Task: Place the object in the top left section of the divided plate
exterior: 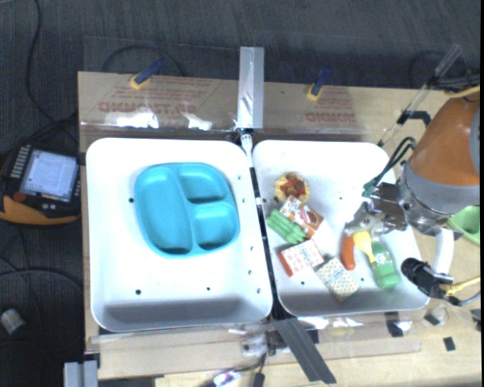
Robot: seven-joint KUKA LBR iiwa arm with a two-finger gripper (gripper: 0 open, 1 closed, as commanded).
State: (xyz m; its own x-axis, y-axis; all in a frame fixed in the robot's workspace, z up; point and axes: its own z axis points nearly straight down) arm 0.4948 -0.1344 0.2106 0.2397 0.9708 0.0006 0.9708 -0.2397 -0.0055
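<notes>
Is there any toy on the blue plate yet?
No, the blue plate in the left bin has nothing on it; the toys, like the green bottle, lie in the right bin.

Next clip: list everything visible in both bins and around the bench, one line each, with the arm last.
divided plate: 1, blue, left bin
toy carrot: 1, orange, right bin
bottle: 1, green, right bin beside carrot
small packets: several, red, white and green, right bin centre
round toy: 1, yellow-red, right bin top
handheld screen: 1, orange-cased, floor left of bench
clamps: 2, yellow-blue, back edge
gripper: 1, grey, above carrot
</notes>
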